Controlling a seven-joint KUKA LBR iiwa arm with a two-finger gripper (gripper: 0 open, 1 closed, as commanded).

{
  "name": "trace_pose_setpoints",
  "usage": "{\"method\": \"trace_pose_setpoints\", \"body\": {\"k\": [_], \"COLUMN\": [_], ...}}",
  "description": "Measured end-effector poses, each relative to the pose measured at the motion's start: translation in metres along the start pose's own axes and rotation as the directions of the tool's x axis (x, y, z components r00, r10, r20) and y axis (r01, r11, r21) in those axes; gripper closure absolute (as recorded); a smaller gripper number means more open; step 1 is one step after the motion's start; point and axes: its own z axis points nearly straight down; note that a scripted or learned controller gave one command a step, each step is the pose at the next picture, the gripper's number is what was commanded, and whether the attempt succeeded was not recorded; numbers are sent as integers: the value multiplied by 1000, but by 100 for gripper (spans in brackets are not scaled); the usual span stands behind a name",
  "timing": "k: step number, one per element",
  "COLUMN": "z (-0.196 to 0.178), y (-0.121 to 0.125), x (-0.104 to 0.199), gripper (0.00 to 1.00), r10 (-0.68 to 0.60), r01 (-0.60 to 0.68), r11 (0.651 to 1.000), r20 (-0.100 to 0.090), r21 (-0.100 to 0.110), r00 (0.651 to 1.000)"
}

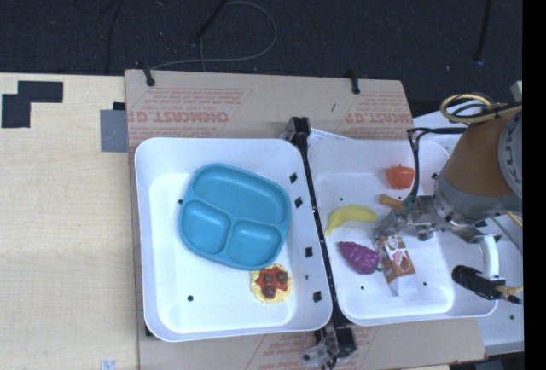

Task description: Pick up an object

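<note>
Since my gripper (401,226) sits low in the right bin (358,168), the snack packet (397,262) lies just below it, long axis running away. Can't tell if it's gripping anything.

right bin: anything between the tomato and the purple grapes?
Yes. In the camera view the banana lies roughly between the tomato and the purple grapes, set a little left of the direct line, touching neither.
</note>
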Motion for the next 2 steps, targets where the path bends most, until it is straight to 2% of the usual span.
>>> {"method": "trace_pose_setpoints", "body": {"k": [1,2], "z": [-12,-64], "y": [1,11], "x": [-1,-2], "gripper": [100,100], "r10": [4,-4], "r01": [-4,4], "r11": [1000,1000], "r20": [1,2], "r21": [-3,-7], "r00": [1000,1000]}}
